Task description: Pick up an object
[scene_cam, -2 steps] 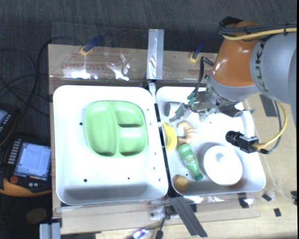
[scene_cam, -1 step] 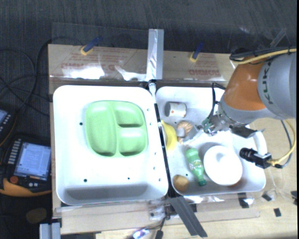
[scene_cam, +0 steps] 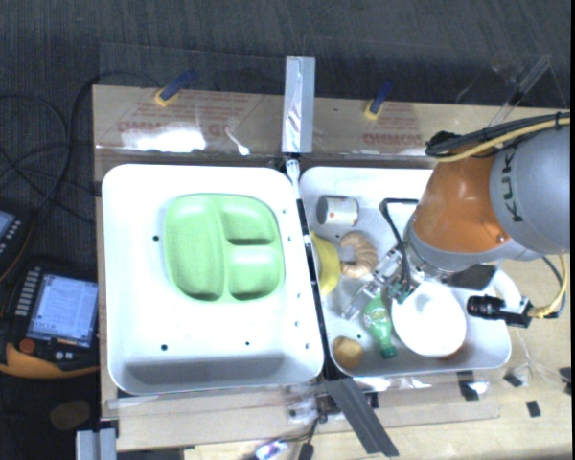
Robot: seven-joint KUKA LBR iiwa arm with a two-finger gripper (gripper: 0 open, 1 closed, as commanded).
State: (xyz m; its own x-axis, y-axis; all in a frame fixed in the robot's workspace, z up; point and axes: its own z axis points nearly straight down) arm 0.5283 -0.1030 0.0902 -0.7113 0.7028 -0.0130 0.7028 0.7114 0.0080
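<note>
My gripper (scene_cam: 385, 278) hangs low over the middle of the right bin (scene_cam: 494, 353), under the arm's orange band. Right below it lies a green bottle (scene_cam: 379, 326), its upper end touching or just under the gripper. A tan pastry (scene_cam: 359, 250) sits just to the gripper's upper left, and a yellow banana (scene_cam: 326, 263) lies along the bin's left wall. A white bowl (scene_cam: 431, 326) rests to the lower right of the gripper. In the bin's near left corner is a brown roundish piece (scene_cam: 348, 351), and a small white cup (scene_cam: 339, 210) lies toward the back.
The left bin (scene_cam: 125, 343) holds a green divided plate (scene_cam: 222, 247). The arm's grey body covers the right bin's far right part. Black cables run along that side. A tablet and a handheld pendant lie off the bench at the left.
</note>
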